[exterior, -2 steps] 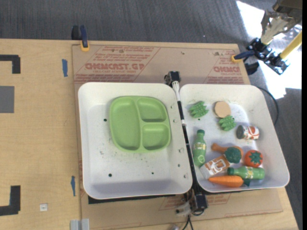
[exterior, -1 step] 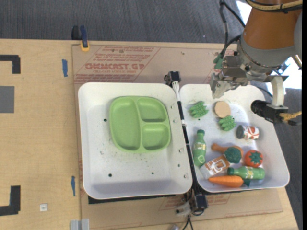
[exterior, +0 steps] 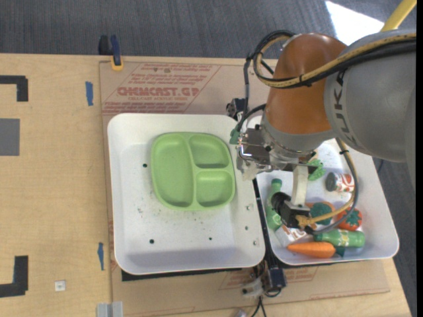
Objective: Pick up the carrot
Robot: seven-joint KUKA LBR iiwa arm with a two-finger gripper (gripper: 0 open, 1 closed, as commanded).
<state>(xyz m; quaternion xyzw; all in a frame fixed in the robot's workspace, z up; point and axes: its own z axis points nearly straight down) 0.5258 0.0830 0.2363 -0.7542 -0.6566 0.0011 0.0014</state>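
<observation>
Divided plate [exterior: 192, 170] sitting in left bin [exterior: 132, 230]. Carrot [exterior: 310, 249] lying along right bin's [exterior: 377, 203] near edge, small toys [exterior: 345, 240] crowding just behind it; arm [exterior: 304, 78] hanging over that bin.

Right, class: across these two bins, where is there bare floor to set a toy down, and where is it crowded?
Free: in the left bin, the floor between the green plate and the near rim, and the strip along the plate's left side. Crowded: the right bin, where the carrot and other toys lie packed together.
</observation>
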